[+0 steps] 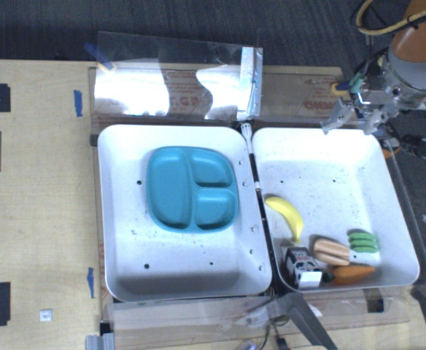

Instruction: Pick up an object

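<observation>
- Two shallow white plastic bins w/ rounded corners are set side by side on a pale wood-grain table [38,217]; dark specks are scattered over both floors.
- Left bin [118,159]: a smooth teal divided plate [192,188] w/ three compartments is laid flat near the middle.
- Right bin [330,159]: a curved yellow banana [287,214] is seen near the left wall, approx. mid-depth.
- Along the right bin's front edge a cluster is seen: a small black-and-white boxy item [301,265], a tan hot-dog-shaped piece [332,251], a green ridged piece [363,241], an orange carrot-like piece [353,273]. These are packed close, some touching.
- End effector [359,111] is seen above the right bin's back-right corner, well apart from the banana and the front cluster; nothing is seen between its fingers, and whether they are apart or together cannot be told.
- A grey wrist w/ an orange band [417,28] and yellow cable loops are seen at upper right.
- Behind the bins a clear glossy sheet [169,86] w/ strong glare is propped up.
- Blue tape marks and black squares are seen on the table at left; dark carpet-like floor [198,6] lies beyond.
</observation>
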Robot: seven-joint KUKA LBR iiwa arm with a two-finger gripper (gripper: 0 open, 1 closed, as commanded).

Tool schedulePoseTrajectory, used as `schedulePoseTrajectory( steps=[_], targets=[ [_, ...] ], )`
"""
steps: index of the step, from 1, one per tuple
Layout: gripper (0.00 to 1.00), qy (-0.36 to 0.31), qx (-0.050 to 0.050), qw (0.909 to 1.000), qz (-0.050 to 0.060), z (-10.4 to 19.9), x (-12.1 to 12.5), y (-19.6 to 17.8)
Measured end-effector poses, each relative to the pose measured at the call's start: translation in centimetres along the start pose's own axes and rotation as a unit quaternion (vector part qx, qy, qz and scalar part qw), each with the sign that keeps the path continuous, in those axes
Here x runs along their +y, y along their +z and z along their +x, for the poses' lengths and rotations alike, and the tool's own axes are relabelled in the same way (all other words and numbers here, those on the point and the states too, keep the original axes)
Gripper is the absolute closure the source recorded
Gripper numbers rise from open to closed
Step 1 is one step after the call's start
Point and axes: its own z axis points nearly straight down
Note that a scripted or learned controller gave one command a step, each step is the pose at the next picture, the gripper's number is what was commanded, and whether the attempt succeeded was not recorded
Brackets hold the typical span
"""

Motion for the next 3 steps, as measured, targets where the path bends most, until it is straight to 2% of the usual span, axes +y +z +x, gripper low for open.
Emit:
schedulePoseTrajectory(
  steps=[1,2,3],
  targets=[
    [0.00,0.036,0.001,0.9994,0.001,1.7,-4.8,2.4],
    [0.00,-0.052,0.001,0.9987,0.003,3.8,-7.6,12.9],
    [0.00,-0.045,0.000,0.9990,-0.003,4.5,-10.7,16.8]
  ],
)
